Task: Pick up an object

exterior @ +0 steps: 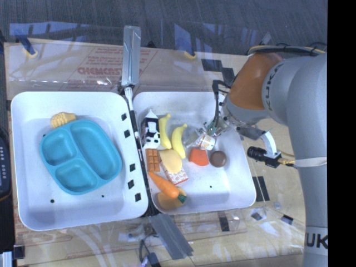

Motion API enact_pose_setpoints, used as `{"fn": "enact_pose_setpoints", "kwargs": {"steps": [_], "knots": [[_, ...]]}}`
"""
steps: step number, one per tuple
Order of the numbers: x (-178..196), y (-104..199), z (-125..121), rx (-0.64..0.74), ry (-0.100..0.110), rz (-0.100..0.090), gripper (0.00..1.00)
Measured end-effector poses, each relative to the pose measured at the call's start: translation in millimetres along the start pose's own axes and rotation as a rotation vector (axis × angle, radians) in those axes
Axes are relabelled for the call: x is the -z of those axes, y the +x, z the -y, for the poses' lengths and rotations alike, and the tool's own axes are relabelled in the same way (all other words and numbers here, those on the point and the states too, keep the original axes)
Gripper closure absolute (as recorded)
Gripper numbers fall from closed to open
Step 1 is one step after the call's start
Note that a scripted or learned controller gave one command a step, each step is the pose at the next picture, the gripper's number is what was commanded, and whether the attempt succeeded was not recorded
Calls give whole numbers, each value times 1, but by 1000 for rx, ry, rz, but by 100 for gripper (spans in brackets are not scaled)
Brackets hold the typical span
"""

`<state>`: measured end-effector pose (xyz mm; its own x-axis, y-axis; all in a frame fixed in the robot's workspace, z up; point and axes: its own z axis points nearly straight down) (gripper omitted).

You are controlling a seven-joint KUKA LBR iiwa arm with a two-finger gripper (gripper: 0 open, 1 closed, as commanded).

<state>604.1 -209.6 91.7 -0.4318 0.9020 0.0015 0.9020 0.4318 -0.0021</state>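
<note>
Bananas (172, 138), two yellow curved ones, lie side by side in my right bin (236, 193) among crowded toy food. My pincer (210, 131) hangs just right of them over a small clear-wrapped item (203, 142), too blurred to name. Whether my pincer is released or clenched, I cannot tell.

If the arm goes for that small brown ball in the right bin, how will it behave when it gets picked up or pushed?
The brown ball looks round and smooth, so a nudge would probably send it rolling across the right bin. Its glossy surface suggests it may slip from the pincer. It sits against the orange piece, which might stop it rolling left.
</note>
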Motion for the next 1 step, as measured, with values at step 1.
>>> {"fn": "enact_pose_setpoints", "kwargs": {"steps": [1], "knots": [[12, -1, -2, 3, -3, 3, 100]]}}
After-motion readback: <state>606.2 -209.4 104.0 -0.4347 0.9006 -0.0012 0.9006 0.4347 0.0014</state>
